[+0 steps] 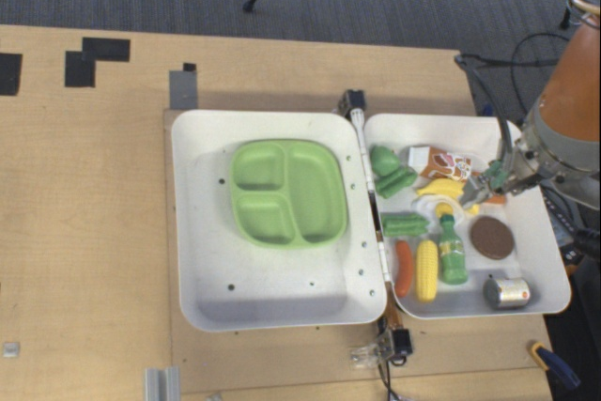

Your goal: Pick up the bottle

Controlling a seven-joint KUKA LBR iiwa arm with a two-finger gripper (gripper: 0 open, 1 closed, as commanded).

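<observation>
Showing a crowded right bin [554,296] and a gripper [490,177] hanging over its far right part, reaching in from the right. Not allowing any reading of whether that gripper is released or clenched; seeing nothing clearly held in it.

Risking a wrong catch first: crowding the green bottle [453,256] with a yellow corn cob [426,269] touching or nearly touching its left side, a brown disc [491,238] just beside its right, and a yellow banana [440,190] just beyond its cap. Coming down slightly off, possibly closing on corn or disc instead, or pinching two things at once. Risking a slip too: being round and lying flat, probably rolling or squirting out of a grasp placed off its middle. Possibly also nudging the silver can [507,293] by the bin's near right corner.

Placing the bottle in the near middle of the right bin, on its side, yellow cap pointing far. Sitting nearer and to the left of the gripper, apart from it and not under it, with the banana's end and the disc lying roughly between the two.
</observation>
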